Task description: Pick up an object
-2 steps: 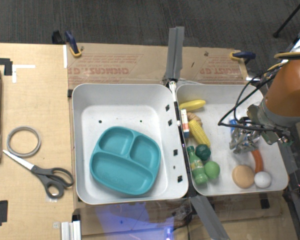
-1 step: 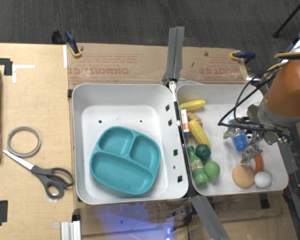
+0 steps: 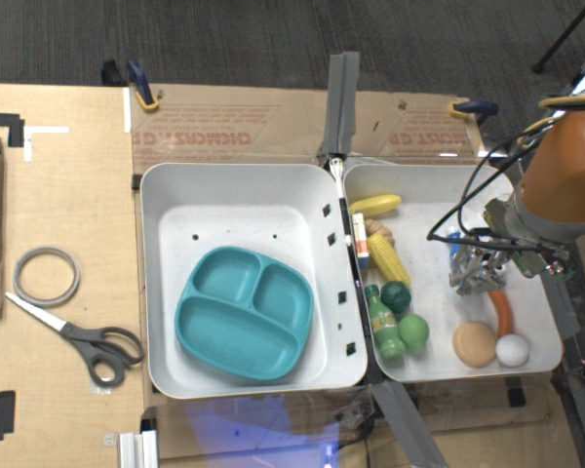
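I see the left bin (image 3: 166,203) holding a teal divided plate (image 3: 245,310), and beside it the right bin (image 3: 439,178), where my arm (image 3: 565,178) reaches in from the right with its gripper (image 3: 478,273) low over the bin's right half; I cannot tell how the tool is set. Along that bin's left wall lie a banana (image 3: 375,204), a corn cob (image 3: 386,254), a green bottle (image 3: 384,325) and a green ball (image 3: 413,331). Near the front right corner an orange carrot (image 3: 503,310) lies just below the gripper, with a tan egg (image 3: 475,344) and a white ball (image 3: 512,350) close by.
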